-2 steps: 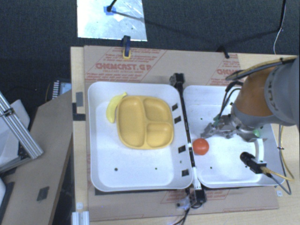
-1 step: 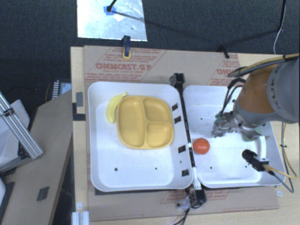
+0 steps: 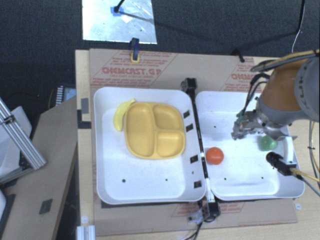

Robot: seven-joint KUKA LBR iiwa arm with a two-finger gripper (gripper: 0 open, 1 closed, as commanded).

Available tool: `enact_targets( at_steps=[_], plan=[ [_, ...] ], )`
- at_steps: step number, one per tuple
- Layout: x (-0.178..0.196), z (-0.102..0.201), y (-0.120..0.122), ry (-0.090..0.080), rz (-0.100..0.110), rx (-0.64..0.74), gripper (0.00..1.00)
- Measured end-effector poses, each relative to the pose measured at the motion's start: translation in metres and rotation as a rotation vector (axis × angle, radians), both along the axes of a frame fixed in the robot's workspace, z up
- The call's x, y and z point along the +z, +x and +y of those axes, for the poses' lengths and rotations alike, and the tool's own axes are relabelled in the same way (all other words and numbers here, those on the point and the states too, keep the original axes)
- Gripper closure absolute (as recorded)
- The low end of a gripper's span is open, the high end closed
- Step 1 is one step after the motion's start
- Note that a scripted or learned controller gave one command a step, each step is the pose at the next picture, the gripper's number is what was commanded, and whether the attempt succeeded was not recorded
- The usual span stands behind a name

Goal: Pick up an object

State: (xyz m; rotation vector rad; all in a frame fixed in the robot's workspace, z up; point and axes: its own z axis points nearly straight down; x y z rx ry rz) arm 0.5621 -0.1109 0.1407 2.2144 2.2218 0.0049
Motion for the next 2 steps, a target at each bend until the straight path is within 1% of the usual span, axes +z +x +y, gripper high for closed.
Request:
enact_targets(
  at_steps=[1,2],
  plan=[
    [0.064,-0.005,0.004,-0.001,-0.003,0.001,1.0],
    [0.119,0.002,-0.002,0.0,-0.002,0.002,1.0]
  ],
)
